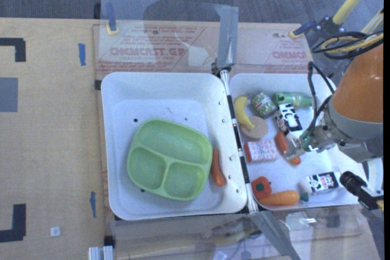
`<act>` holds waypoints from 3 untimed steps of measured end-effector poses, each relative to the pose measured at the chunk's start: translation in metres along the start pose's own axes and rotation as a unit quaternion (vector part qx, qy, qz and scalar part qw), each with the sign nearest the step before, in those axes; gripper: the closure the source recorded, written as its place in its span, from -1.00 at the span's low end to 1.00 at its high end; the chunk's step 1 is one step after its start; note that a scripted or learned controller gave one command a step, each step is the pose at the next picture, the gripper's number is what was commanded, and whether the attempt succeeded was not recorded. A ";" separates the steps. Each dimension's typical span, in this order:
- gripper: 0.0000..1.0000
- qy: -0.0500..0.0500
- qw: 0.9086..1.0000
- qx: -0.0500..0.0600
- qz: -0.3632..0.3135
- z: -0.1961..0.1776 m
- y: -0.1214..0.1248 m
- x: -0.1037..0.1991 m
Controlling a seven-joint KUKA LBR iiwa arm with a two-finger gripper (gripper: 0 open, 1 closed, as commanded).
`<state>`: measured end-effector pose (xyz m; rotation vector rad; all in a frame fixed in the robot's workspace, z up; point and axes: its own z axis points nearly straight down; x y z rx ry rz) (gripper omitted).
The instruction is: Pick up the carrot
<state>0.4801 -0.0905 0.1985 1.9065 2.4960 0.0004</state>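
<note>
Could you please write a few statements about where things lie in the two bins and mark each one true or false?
1. The green divided plate lies in the left bin. True.
2. The banana lies on the green plate. False: it lies in the right bin, near the wall shared with the left bin.
3. A carrot lies near the front edge of the right bin. True.
4. The green bottle stands upright in the left bin. False: it lies on its side at the back of the right bin.
5. An orange carrot-like piece lies in the left bin beside the plate's right edge. True.
</note>
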 end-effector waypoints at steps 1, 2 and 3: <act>-1.00 0.000 1.000 0.000 0.000 0.000 0.000 0.000; -1.00 -0.001 0.997 0.000 -0.084 0.103 -0.010 -0.035; -1.00 -0.001 0.991 -0.001 -0.133 0.082 -0.017 -0.062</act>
